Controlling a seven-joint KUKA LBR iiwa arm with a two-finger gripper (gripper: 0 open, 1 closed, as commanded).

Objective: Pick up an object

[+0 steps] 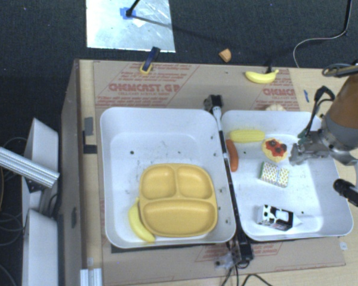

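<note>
The gripper (299,152) is positioned over the right bin (322,219) beside a tart (275,149); its finger state cannot be told.

The claw (299,152) hangs over the right bin (322,216), just beside a small tart (275,149). A yellow tray (178,199) sits in the left bin (125,142).
</note>
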